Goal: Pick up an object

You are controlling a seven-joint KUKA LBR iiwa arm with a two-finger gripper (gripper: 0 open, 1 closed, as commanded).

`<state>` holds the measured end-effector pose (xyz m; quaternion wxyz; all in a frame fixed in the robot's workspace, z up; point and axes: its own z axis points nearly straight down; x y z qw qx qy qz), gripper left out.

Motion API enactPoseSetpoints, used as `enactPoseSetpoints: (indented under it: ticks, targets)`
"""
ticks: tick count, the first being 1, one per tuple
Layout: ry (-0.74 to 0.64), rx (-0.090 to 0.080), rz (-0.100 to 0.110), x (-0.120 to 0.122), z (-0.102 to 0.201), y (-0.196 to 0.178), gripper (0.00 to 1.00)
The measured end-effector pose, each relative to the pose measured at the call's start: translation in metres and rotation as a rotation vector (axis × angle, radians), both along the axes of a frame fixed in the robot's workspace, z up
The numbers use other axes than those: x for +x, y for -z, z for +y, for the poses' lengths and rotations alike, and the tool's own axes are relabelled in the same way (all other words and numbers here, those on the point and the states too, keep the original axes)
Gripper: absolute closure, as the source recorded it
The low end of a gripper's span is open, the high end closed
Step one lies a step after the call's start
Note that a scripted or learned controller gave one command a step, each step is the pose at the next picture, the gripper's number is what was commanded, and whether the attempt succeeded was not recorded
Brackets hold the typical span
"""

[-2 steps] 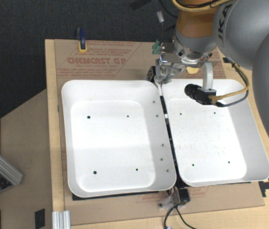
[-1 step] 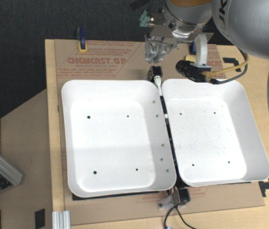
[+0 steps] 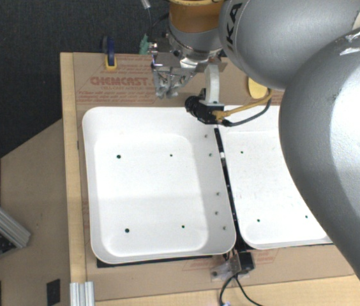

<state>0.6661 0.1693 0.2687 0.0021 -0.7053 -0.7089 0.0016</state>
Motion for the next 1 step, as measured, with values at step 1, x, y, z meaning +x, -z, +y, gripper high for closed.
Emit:
enactPoseSetpoints:
  ticks: [1]
  targets:
    - [0.008,-0.001,-0.014,0.0014,-0.0428,-0.0571,1.0]
